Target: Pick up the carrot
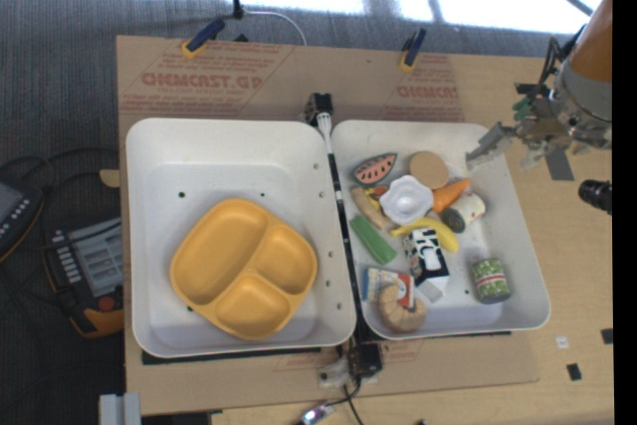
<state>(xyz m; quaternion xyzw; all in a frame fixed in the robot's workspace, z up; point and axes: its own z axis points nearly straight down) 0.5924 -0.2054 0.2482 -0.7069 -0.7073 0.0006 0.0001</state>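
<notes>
So far nothing is being held: the carrot [453,193] is lying in the right bin [528,259], and the pick is not yet done. The gripper [495,142] is hanging above that bin's upper right corner, up and to the right of the carrot and apart from it, with the arm [594,65] reaching in from the right. Its fingers are looking spread, nothing between them, though they are small and a bit blurred. What is left, as a judgement: moving over the carrot, coming down, closing on it, lifting. The carrot is showing as a short orange piece, tilted, its higher end pointing toward the right wall. It is sitting in a crowd: the white dish [406,199] is touching it on the left, the tan round disc [429,168] is just above it, a small cream cylinder [468,209] is just below right, and a yellow banana [430,230] is lying below. The watermelon slice [375,168] and green can [490,279] are sitting further off. The left bin [149,164] is holding the yellow divided plate [244,266].
</notes>
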